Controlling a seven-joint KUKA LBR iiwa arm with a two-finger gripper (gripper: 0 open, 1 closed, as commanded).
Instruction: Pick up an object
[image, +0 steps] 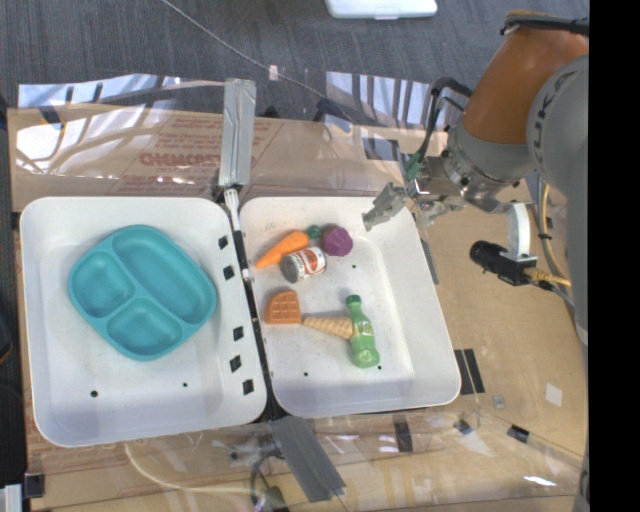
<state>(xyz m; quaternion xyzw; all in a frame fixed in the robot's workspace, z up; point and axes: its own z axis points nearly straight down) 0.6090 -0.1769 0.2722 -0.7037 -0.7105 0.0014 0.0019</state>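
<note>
The right bin (400, 330) holds several toys. An orange carrot (283, 248) lies at the upper left, beside a small can (303, 264) with a red label. A purple piece (338, 240) sits just right of them. Lower down lie a brown waffle (283, 307), a tan ice-cream cone (325, 324) and a green bottle (361, 332). My gripper (382, 212) hangs over the bin's upper right corner, up and to the right of the purple piece, with nothing seen in it.
A teal divided plate (142, 290) rests in the left bin (60, 400). A ridge with black clips (240, 300) separates the two bins. Cardboard and tape lie behind the bins, and a black cable fitting (500, 262) sits to the right of the right bin.
</note>
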